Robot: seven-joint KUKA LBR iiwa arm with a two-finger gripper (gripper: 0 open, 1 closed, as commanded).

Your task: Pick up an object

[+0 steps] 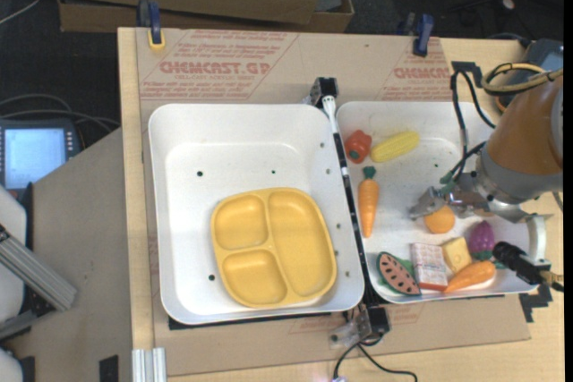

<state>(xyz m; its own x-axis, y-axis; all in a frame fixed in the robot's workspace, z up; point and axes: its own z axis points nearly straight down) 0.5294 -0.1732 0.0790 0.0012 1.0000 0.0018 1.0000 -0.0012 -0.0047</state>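
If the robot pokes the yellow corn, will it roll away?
Probably a little. The corn looks rounded and long, so it may roll sideways toward the red pepper. It looks like a smooth plastic toy, so likely light and a bit slippery. The right bin wall is close and should stop it.
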